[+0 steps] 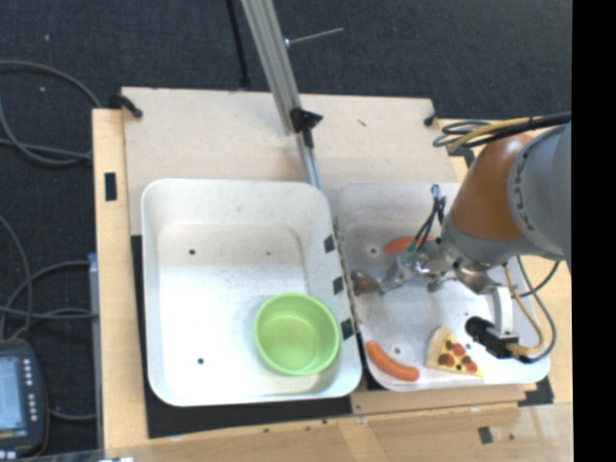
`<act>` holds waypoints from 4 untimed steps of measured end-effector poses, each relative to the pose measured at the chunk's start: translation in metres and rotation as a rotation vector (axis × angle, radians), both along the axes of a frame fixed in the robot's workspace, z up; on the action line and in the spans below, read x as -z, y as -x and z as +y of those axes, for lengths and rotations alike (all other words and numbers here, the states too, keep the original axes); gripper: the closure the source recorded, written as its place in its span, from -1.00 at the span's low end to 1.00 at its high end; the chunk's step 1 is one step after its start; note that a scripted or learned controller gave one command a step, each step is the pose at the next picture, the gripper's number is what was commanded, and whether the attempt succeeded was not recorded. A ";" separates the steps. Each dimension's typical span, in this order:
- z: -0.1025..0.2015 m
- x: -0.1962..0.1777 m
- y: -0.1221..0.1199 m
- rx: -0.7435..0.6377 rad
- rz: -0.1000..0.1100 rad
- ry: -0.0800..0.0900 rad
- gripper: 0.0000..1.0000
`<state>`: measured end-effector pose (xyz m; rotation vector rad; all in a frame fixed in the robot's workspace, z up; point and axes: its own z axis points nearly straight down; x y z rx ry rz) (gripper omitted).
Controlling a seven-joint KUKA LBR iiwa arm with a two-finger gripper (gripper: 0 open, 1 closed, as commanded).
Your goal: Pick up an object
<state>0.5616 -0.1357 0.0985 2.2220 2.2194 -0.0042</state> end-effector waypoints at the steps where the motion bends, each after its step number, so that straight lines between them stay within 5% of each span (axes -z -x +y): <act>1: 0.000 -0.013 -0.002 0.004 -0.006 -0.002 1.00; 4: -0.013 -0.189 0.003 -0.005 -0.009 -0.001 1.00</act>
